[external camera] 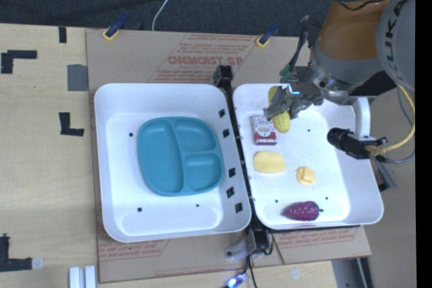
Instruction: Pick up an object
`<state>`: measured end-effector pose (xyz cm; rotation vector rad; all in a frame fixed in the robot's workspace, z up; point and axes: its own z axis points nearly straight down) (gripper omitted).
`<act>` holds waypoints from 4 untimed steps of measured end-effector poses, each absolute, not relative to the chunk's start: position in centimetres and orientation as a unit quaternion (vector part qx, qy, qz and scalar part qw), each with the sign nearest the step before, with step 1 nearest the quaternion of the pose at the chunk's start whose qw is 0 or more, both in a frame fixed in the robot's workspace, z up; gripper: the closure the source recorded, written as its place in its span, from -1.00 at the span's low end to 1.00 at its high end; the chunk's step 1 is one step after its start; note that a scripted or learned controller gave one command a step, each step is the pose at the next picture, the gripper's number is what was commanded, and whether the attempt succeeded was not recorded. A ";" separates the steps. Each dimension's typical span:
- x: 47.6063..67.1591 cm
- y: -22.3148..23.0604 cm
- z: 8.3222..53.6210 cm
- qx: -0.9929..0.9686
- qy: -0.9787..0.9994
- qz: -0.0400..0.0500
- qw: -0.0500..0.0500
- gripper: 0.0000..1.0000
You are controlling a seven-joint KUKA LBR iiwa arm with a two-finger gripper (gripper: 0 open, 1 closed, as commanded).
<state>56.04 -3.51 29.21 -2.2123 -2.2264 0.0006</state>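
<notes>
Corn [281, 122] sits in the right bin [337, 209] under the gripper [279, 108], whose grip I cannot tell, beside a red packet [264, 130], lemon [268, 162], yellow piece [306, 175] and grapes [301, 211]. The left bin [118, 118] holds a blue plate [180, 155].

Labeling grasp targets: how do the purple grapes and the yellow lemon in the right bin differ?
The grapes are dark purple; the lemon is pale yellow. The grapes look bumpy and elongated; the lemon is a smooth oval. The grapes lie by the bin's near rim; the lemon lies mid-bin, below the red packet. Both lie free in the right bin, apart from the gripper.
</notes>
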 end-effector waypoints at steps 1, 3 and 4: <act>55.3 0.6 27.9 -0.705 -0.709 0.001 0.001 1.00; 52.9 10.1 26.9 -0.705 -0.709 0.001 0.001 1.00; 53.0 9.8 26.9 -0.706 -0.708 0.001 0.001 -1.00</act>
